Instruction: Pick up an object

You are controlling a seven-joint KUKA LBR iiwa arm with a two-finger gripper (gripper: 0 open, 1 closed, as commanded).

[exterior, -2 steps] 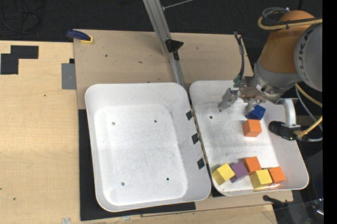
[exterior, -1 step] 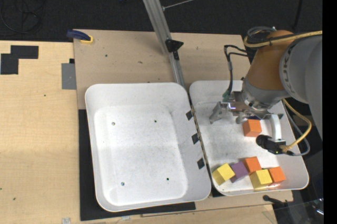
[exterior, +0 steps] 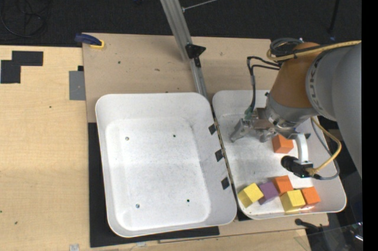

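Observation:
My gripper (exterior: 254,134) hangs low over the upper part of the right bin (exterior: 236,103), below the grey arm's orange band. Its fingers stand open, one finger (exterior: 238,131) splayed to the left, and only bare bin floor shows between them. An orange block (exterior: 283,144) lies just right of the gripper, partly under the wrist. Along the bin's front edge sit a yellow block (exterior: 251,193), a purple block (exterior: 269,190), an orange block (exterior: 283,183), another yellow block (exterior: 293,200) and another orange block (exterior: 310,195).
The left bin (exterior: 112,108) lies beside the right one, with black clips (exterior: 219,155) on the shared rim. A slanted aluminium rail (exterior: 174,13) rises behind the bins. Cables (exterior: 322,168) loop off the wrist over the right bin.

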